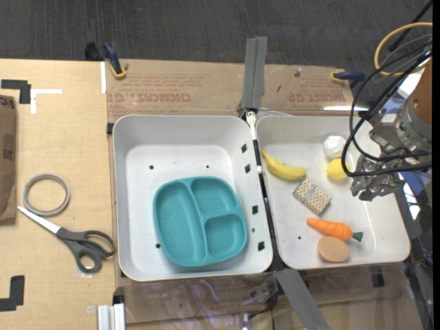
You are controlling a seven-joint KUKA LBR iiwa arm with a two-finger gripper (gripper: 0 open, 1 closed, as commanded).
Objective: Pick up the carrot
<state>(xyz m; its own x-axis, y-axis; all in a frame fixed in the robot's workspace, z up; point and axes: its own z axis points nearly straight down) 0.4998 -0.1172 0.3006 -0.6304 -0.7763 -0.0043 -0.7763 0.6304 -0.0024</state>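
Observation:
The carrot (333, 229), orange with a green top, lies flat near the front of the right bin (385, 253), its green end pointing right. My gripper (375, 184) hangs over the bin's right side, above and to the right of the carrot, clear of it. Its dark fingers (366, 190) point down and left, with nothing visible between them.
In the right bin lie a banana (283, 168), a patterned block (311, 196), a yellow lemon (336, 170), a white ball (334, 144) and a tan disc (333, 250) just in front of the carrot. The left bin (130, 150) holds a teal divided tray (199, 220). Scissors (72, 239) and a tape ring (46, 194) lie on the bench at left.

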